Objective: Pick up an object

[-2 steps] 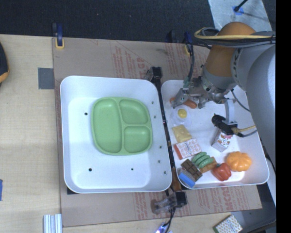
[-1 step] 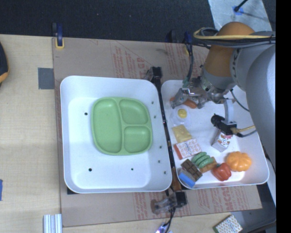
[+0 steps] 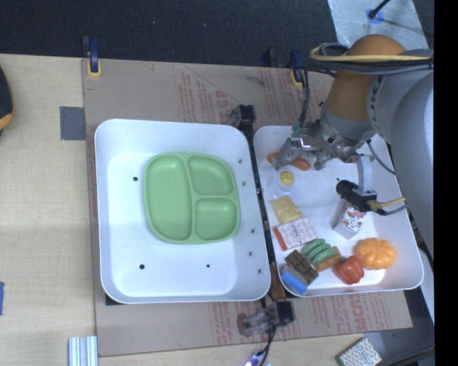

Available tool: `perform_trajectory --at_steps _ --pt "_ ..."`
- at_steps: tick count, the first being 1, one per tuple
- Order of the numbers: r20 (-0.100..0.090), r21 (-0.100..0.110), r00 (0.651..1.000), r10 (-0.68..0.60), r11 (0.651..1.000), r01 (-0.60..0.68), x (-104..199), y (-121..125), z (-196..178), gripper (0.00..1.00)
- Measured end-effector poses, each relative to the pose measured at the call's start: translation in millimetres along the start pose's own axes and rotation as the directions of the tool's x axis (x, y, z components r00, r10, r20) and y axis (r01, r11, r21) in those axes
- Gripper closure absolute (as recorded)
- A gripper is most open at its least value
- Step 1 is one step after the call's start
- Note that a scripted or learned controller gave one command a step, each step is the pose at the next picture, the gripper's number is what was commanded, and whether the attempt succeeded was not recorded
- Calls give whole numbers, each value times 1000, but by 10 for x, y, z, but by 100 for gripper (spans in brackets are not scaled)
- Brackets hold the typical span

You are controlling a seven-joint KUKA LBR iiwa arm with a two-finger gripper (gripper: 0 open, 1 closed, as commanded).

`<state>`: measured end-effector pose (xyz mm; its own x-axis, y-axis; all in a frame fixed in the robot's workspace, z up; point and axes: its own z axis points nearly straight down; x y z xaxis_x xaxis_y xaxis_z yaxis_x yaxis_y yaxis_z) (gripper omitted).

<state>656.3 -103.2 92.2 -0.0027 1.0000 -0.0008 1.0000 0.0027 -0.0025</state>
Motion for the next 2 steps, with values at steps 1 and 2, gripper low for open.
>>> perform_trajectory --at_steps 1,2 --pt "-1 4 1000 -4 1000 4 116 -2 3 0" --pt "-1 3 1000 -1 1000 1 87 -2 1 0"
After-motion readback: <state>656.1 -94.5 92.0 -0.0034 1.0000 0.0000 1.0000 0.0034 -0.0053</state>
